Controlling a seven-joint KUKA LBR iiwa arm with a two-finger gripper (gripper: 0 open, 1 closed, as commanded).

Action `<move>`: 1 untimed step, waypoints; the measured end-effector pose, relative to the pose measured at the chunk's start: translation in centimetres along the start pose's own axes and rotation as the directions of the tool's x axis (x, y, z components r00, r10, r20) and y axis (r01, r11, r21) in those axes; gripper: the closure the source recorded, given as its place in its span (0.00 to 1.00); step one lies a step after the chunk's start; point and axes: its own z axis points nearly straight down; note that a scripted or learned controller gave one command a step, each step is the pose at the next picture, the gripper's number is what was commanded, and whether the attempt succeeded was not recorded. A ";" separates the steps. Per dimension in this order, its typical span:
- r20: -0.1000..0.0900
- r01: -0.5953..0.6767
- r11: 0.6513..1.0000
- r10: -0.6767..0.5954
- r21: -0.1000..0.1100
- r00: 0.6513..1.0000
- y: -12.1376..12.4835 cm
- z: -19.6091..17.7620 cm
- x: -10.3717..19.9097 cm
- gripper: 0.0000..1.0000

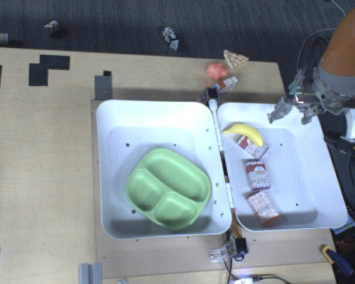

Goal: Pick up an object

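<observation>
Banana one, just left and below the end effector, green divided plate one, far left in the left bin, three small cartons below, end effector spread apart, grasping nothing, over the right bin top rim, open floor right.

Two white bins side by side on a worktop. Green divided plate in the left bin. Banana and three small cartons in the right bin, tool spread open above its far edge.
</observation>
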 end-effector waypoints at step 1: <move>0.002 -0.003 1.000 0.003 -0.008 1.000 -3.1 11.0 1.8 0.00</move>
